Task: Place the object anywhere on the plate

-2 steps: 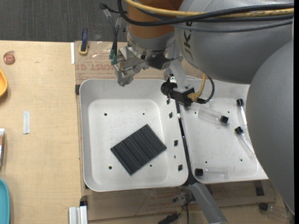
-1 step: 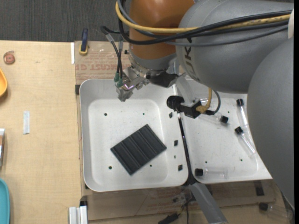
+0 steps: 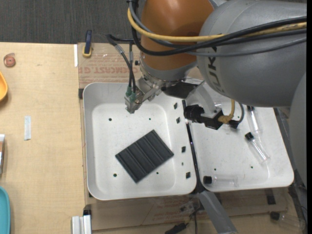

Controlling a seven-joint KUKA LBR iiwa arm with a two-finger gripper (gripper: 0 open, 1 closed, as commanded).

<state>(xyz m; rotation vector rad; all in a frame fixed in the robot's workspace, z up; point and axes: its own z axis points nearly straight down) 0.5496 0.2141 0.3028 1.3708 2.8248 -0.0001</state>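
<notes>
Black ribbed plate (image 3: pixel 145 155) in left bin (image 3: pixel 92 145); end effector (image 3: pixel 130 103) indistinct above.

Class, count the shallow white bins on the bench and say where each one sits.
2. The left shallow white bin holds a dark ribbed rectangular plate; the right shallow white bin sits beside it, touching, partly covered by the grey arm. Nothing suggests a hidden third.
</notes>
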